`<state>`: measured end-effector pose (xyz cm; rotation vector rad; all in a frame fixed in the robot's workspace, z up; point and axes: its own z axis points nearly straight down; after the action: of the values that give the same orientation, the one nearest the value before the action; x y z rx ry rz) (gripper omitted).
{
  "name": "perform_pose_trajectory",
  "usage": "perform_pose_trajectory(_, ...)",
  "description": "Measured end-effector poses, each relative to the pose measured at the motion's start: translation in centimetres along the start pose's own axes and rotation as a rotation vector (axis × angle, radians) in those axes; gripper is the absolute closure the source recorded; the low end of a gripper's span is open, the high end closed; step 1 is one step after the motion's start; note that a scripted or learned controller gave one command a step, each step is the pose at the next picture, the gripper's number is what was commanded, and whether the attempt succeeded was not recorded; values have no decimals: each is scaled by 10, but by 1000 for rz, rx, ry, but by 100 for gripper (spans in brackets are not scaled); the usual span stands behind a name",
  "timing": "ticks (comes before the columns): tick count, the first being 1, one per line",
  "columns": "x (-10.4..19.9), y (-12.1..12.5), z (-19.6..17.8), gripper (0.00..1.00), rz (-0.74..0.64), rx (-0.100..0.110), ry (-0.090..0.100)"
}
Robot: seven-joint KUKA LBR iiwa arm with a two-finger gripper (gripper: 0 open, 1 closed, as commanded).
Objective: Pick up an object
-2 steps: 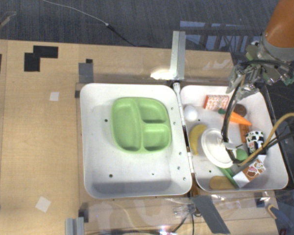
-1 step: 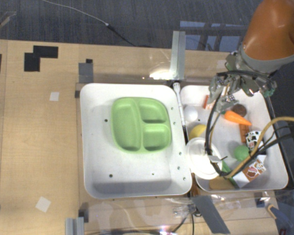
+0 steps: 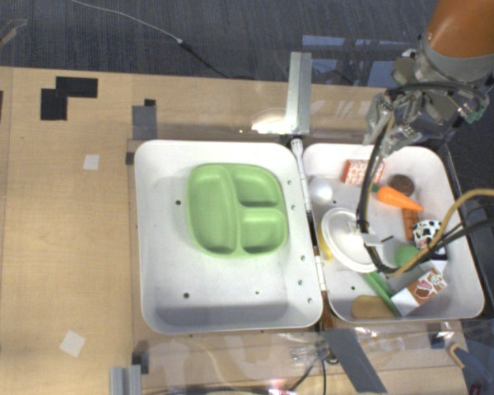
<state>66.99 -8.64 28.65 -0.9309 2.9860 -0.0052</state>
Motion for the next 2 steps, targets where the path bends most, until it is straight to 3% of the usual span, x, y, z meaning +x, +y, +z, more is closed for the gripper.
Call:
perform_pose_trajectory(1, 80, -18, 132, 100, -130, -9, 9)
perform_pose_trajectory(2, 18, -18, 31, 100, -127, 3, -4)
